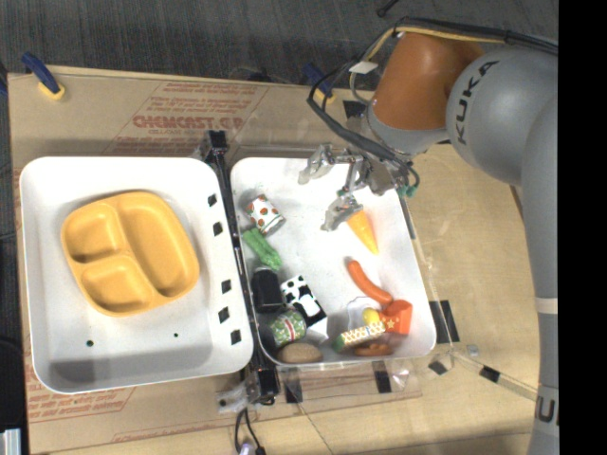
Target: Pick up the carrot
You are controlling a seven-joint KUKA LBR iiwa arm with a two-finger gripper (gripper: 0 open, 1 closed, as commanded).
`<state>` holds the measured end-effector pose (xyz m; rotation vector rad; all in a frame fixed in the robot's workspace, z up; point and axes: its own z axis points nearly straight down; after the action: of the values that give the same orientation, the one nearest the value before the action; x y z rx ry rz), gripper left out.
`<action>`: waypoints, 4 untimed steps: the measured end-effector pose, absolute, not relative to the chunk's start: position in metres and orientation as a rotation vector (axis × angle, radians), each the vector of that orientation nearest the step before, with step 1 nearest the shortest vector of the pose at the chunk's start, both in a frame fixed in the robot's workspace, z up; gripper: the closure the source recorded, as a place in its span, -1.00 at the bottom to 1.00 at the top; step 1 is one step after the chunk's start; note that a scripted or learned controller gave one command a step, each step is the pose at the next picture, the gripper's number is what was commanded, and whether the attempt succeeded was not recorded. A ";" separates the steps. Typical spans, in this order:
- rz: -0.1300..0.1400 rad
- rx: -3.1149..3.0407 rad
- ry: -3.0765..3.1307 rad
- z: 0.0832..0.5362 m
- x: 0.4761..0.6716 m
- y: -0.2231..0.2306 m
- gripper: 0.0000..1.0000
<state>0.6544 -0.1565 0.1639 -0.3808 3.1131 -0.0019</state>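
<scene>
Carrot [361,230] lies in the right bin [285,173] near its far right wall, gripper [329,188] just above it with fingers spread, one tip close beside the carrot's top, nothing pinched; grasp and lift remain undone.

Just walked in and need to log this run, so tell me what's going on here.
A grey arm reaches into the right bin, its end effector low over the toys. One finger sits right beside the carrot, which lies on the bin floor, not lifted. The left bin holds a yellow tray.
</scene>
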 end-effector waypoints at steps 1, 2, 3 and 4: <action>0.001 -0.319 3.128 0.090 0.628 -0.204 -1.00; -0.003 -0.327 3.117 0.105 0.632 -0.202 1.00; -0.003 -0.328 3.117 0.104 0.632 -0.202 -1.00; -0.007 -0.333 3.110 0.116 0.635 -0.201 1.00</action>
<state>0.6345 -0.2012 0.1163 -0.3328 3.1098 -0.0069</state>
